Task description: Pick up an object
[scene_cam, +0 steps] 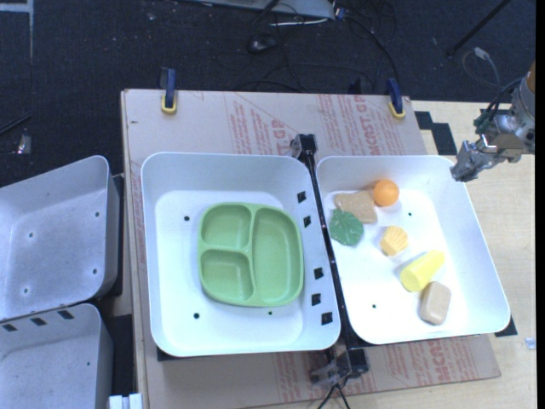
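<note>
Beige and rounded, a soap-like block point(434, 302) lies nearest in the right white bin point(490, 262). Just beyond it sits a yellow plastic cylinder point(422, 270), then a small ridged yellow shell shape point(392, 240), a dark green leafy piece point(347, 227), a tan slab point(357, 205) and an orange ball point(386, 192). My gripper point(469, 168) hangs over the bin's far right corner, carrying nothing; how wide it stands I cannot tell. I judge the cylinder best: it stands clear, so I should come down straight across its narrow sides.
</note>
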